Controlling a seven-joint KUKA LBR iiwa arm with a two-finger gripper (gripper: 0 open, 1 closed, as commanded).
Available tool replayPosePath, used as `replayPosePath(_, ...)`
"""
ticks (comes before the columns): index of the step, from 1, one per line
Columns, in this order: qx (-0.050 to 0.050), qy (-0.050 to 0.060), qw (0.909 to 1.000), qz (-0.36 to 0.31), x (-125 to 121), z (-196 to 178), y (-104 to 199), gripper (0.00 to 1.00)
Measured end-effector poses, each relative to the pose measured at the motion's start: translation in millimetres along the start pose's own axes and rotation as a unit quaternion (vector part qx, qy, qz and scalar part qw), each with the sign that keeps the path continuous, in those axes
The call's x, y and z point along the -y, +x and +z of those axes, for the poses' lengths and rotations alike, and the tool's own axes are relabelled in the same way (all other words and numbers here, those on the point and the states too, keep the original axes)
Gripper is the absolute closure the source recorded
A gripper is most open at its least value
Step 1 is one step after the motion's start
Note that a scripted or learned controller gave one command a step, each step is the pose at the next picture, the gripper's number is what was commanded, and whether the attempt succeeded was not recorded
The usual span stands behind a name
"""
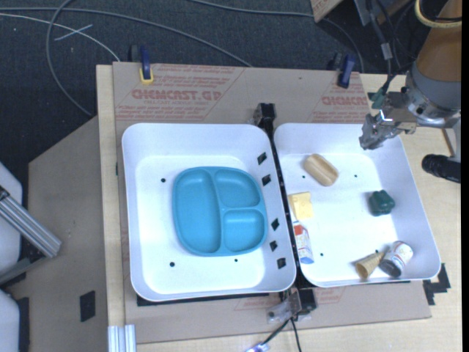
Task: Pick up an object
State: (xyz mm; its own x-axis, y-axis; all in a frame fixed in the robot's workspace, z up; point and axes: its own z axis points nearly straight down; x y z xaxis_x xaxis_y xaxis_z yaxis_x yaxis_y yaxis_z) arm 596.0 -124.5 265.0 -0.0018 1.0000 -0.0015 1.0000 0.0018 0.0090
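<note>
Blue divided plate (pixel 218 210) centred in left bin (pixel 139 196), wide bare margins. Right bin (pixel 414 196): tan block (pixel 321 169), green lump (pixel 381 202), small items along edges. Gripper (pixel 372 136) above far-right rim; grip perhaps slack, cannot tell.

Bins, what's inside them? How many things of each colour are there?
Blue: 1, the divided plate in the left bin
Tan: 2, the bread-like block and the cone
Yellow: 1, the flat block
Green: 1, the lump
White: 2, the tube and the small jar
Total: 7, with six in the right bin
</note>
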Motion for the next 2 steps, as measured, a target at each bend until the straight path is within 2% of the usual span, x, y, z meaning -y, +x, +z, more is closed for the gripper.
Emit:
replayPosePath(1, -0.002, 0.005, 1.0000, -0.002, -5, 11, 44, 1.00)
replayPosePath(2, -0.003, 0.006, 1.0000, -0.002, 3, 28, 98, 1.00)
